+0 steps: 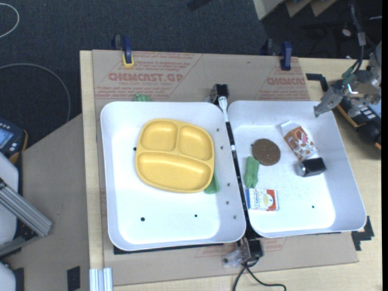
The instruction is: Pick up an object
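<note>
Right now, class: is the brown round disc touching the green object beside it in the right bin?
Apart. The camera view shows a strip of white bin floor between the brown disc and the green object, which lies lower left of it.

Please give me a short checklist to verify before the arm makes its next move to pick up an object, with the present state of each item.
1. Claw is away from the objects, at the upper right edge of the right bin: ok.
2. Claw open or shut: cannot tell.
3. Targets lie in the right bin: brown disc, red-brown packet, dark cylinder, green piece, small card: ok.
4. Brown disc stands apart from its neighbours: ok.
5. Packet and dark cylinder are very close, maybe touching: not ok.
6. Yellow tray covers part of a green thing in the left bin: not ok.
</note>
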Controlling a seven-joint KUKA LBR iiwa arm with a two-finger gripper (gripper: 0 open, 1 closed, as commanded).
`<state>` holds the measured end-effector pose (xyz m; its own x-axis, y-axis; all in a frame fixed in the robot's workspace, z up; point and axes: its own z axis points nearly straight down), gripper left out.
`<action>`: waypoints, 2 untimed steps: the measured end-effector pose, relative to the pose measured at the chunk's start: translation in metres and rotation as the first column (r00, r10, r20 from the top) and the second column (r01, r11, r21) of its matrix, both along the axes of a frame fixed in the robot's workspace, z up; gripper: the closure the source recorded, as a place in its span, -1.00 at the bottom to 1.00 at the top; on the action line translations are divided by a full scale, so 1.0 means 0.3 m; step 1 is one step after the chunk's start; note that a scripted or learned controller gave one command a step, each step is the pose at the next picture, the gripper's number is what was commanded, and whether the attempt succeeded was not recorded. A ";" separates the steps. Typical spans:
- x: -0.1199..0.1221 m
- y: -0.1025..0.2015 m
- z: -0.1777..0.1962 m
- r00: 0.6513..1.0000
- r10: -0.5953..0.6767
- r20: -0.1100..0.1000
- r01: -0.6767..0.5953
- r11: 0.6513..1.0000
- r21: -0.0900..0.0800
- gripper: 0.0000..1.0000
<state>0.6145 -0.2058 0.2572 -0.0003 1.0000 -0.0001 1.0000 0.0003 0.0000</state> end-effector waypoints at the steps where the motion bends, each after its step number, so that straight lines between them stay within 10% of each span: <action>1: 0.002 0.000 0.037 1.000 0.001 0.004 -0.001 1.000 -0.002 1.00; 2: -0.213 0.379 -0.109 1.000 0.009 -0.009 -0.009 1.000 0.006 1.00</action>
<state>0.5507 -0.0922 0.2244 -0.0090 0.9999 0.0061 0.9999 0.0090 -0.0088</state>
